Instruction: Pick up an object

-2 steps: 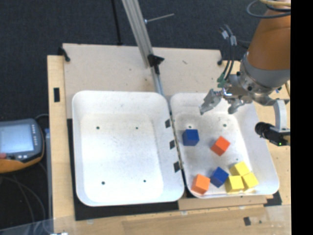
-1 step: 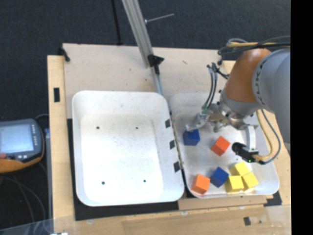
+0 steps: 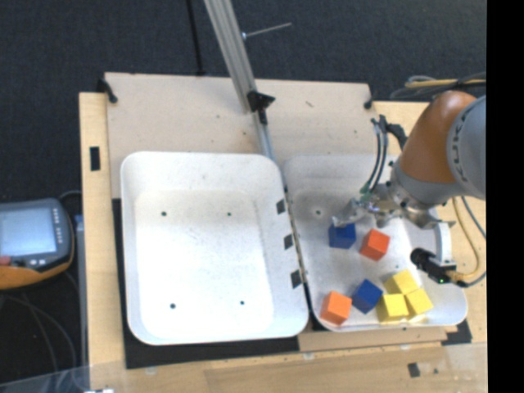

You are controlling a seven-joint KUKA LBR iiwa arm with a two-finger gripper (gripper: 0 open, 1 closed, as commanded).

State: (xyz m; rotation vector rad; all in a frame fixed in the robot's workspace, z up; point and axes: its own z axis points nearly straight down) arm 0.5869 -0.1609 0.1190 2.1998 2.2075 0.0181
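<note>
Landmark: the right bin (image 3: 304, 178), the white tray on the side where the arm comes in; every place below is told against it.
Blue cube under the gripper: a blue cube (image 3: 342, 236) sits in the upper middle of the right bin, turned a little so its edges run askew to the bin's walls; being a cube, it has no long axis to speak of.
Orange cube beside it: an orange cube (image 3: 375, 245) lies just to the arm's side of that blue cube, apart from it and turned cornerwise.
Lower cluster: along the near wall of the right bin lie a second orange cube (image 3: 336, 306), a second blue cube (image 3: 368, 295) and three yellow cubes (image 3: 405, 297) packed together.
Count: two blue, two orange, three yellow, seven cubes in all, every one inside the right bin.
Gripper: the gripper (image 3: 366, 209) hangs over the upper middle of the right bin, just above the first blue cube and the first orange cube.
Fingers: I cannot tell how far apart they stand; nothing shows between them.
Arm: the grey arm with its orange band (image 3: 434, 142) leans in over the right bin's far corner.
Left bin: the left bin (image 3: 205, 244) sits touching the right bin's inner wall, both on the table (image 3: 94, 219).
</note>
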